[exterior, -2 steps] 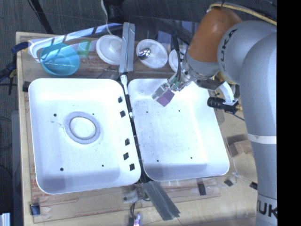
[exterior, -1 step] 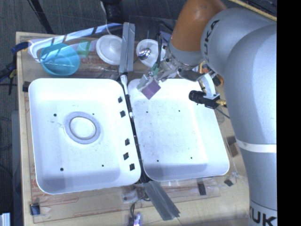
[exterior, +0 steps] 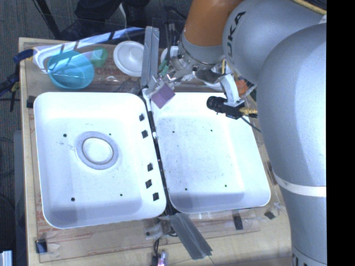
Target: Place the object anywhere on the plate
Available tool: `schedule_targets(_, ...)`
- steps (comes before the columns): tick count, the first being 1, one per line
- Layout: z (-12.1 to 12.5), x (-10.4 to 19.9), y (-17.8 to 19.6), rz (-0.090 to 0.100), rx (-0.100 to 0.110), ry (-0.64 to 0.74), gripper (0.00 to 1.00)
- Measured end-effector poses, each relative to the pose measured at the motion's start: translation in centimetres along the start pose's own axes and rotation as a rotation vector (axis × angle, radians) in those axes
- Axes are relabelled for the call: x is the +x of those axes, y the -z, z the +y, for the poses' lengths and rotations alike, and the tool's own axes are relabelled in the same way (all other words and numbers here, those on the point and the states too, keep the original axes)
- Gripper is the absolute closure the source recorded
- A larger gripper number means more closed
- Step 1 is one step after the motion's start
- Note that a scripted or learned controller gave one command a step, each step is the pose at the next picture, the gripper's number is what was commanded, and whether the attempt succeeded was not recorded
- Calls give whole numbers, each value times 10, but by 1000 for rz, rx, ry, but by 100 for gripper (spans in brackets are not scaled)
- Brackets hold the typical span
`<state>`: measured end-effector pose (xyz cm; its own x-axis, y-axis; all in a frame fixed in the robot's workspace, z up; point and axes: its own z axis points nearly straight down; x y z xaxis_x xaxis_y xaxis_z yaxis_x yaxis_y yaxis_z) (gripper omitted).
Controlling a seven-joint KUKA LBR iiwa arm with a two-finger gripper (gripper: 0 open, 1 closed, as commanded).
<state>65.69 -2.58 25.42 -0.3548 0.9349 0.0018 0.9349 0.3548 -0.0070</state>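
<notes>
The claw (exterior: pixel 166 85) hangs at the far edge of the right bin (exterior: pixel 244 195), by the divider between the 2 bins, and a small flat mauve block (exterior: pixel 163 96) sits just below its tip; I cannot tell whether the claw grips it. The plate (exterior: pixel 98 151), a smooth pale ring, lies well apart, down and to the left of the claw, on the glossy floor of the left bin (exterior: pixel 55 209). The carry would therefore run diagonally across the divider.

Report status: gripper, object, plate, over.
Gripper at right bin's far-left corner, purple block at its tip, grasp unconfirmed. Plate in left bin. Divider between bins.
</notes>
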Motion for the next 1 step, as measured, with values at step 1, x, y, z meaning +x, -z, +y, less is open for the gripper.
schedule_targets(1,-6,-16,123,-2,-4,-268,100)
